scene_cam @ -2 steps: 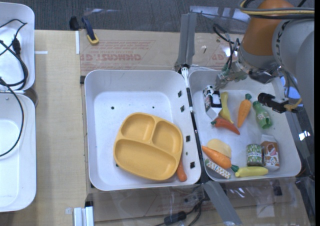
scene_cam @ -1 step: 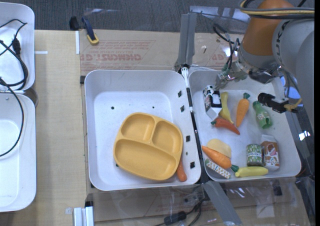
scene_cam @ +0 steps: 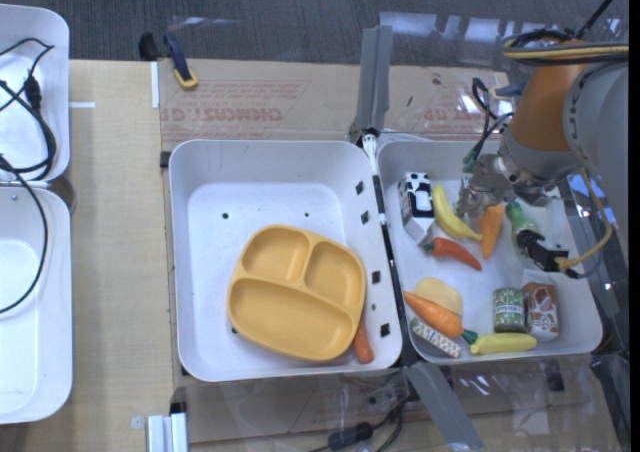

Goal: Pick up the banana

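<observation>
The pincer point(scene_cam: 478, 202) hangs low in the right bin point(scene_cam: 590, 325), grip state I cannot tell, with the banana point(scene_cam: 449, 214) lying just left of it against a carrot point(scene_cam: 491, 228), so a clean grasp probably means centring over the banana's curve first.
</observation>
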You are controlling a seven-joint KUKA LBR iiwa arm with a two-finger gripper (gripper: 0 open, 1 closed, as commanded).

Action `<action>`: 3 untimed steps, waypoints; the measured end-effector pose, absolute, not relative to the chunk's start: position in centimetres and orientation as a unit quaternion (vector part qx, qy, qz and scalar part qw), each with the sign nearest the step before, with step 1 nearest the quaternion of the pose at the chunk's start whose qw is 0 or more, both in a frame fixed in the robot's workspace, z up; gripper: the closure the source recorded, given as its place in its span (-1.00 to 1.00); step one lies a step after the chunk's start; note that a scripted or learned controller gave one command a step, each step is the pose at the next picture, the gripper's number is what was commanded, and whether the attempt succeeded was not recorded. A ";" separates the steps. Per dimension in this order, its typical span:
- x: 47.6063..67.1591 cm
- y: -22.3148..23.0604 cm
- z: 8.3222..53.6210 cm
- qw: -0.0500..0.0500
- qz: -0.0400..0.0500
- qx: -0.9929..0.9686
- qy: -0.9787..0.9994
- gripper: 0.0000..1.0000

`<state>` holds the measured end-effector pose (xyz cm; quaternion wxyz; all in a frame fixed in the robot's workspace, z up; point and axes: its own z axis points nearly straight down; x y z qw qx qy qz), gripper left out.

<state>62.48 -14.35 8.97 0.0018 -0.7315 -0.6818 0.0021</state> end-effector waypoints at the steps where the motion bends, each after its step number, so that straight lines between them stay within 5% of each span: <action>1: 60.8 -10.2 8.9 0.001 0.003 -0.680 -0.733 -1.00; 3: 60.9 -10.2 8.9 0.001 0.002 -0.623 -0.782 -1.00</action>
